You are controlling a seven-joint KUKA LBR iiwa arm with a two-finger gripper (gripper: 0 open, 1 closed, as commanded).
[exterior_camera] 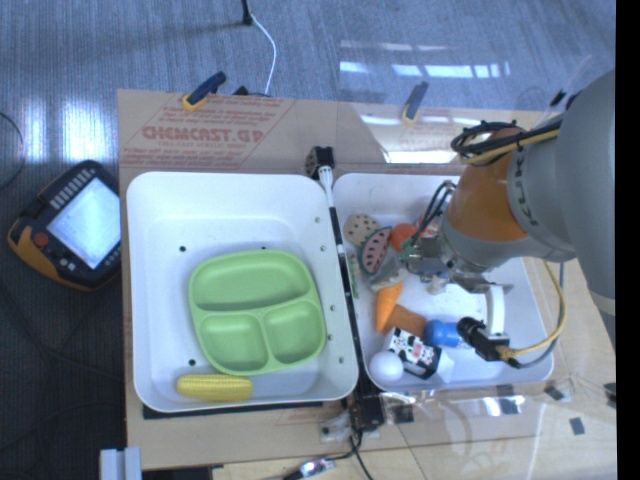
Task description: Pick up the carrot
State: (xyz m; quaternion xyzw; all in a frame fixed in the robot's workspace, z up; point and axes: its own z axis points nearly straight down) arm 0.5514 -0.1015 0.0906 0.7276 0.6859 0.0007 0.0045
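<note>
The tool [432,268] hung low over the right bin [532,313] when I looked in from my remote station, its tip lost among cables and toys, and I could not tell whether it was clenched or released. The carrot [386,306] lay on the bin floor just below and to the left of the tool, apart from it as far as I could judge, with its narrow end pointing toward the divider. A watermelon slice [377,250] sat above it, and a blue piece [443,333], a black-and-white patterned block [414,352] and a white ball [385,367] crowded the near edge. In the left bin [160,268] a green divided plate [258,310] rested flat, with an ear of corn [214,386] beside its lower edge. A handheld controller [70,226] lay off the tabletop [210,133] to the left.
</note>
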